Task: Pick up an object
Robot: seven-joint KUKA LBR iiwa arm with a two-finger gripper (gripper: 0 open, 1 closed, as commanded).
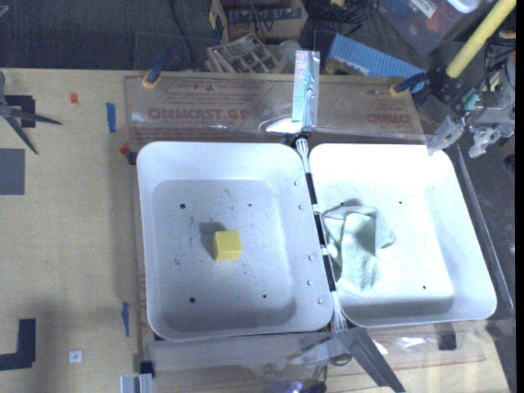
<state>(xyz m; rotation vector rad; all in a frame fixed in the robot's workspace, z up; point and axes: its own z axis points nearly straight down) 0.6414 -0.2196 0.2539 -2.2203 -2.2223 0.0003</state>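
Observation:
A small yellow block (228, 245) lies near the middle of the left bin (164, 301). A crumpled pale cloth (357, 248) rests in the right bin (442, 293), against its left wall. My gripper (465, 134) hovers at the far right corner of the right bin, just outside its rim and well away from both the cloth and the block. Nothing shows in its grasp.
A clear plastic sheet and an upright shiny strip (305, 88) stand behind the bins. A yellow rod (485, 28) slants across the top right corner above cables and clutter. The wooden bench (65, 219) stretches to the left, bearing small tape marks.

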